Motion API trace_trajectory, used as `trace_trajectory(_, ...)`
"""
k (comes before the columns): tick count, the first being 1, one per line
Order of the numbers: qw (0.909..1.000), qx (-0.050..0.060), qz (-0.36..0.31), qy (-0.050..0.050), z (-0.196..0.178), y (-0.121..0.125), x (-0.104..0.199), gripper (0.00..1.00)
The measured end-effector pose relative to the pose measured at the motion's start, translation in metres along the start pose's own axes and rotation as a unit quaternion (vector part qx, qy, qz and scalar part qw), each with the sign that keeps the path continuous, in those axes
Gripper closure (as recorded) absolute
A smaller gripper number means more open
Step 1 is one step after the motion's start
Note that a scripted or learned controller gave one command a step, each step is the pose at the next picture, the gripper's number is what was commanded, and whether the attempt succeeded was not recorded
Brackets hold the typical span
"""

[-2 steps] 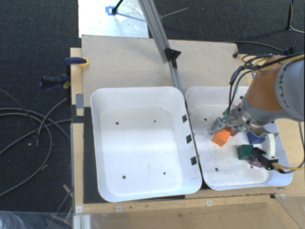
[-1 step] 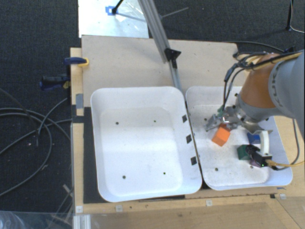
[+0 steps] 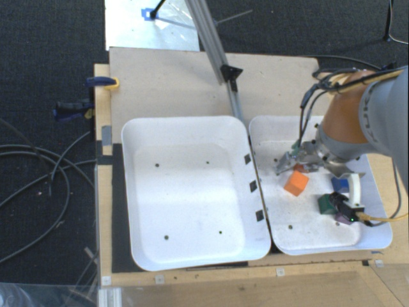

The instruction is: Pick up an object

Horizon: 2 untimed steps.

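- Gripper (image 3: 289,165) low in the right bin (image 3: 271,135), fingers slightly apart; can't tell more. Nothing between them.
- Orange block (image 3: 296,184) just below my fingertips, maybe touching one corner; not clamped.
- Block sits mid-bin, tilted diamond-wise, no clear long axis.
- Bare floor left of it up to the bin divider.
- Green object (image 3: 328,203) and blue object (image 3: 340,185) crowd the right side.

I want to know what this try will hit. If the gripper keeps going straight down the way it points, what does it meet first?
Most likely the orange block, which lies right under the gripper in the right bin. From this slanted view depth is unclear, so it may catch only the block's upper edge or the bin floor beside it.
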State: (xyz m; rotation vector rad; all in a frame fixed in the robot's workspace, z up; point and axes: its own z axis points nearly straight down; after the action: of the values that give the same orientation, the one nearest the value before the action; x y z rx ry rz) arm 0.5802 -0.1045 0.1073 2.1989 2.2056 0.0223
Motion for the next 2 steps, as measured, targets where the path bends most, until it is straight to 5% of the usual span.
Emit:
trace_trajectory(1,0.9999,0.012,-0.002,0.005,-0.037,-0.003,0.025,0.0)
trace_trajectory(2,0.9999,0.015,0.001,0.004,0.019,-0.009,0.007,0.0)
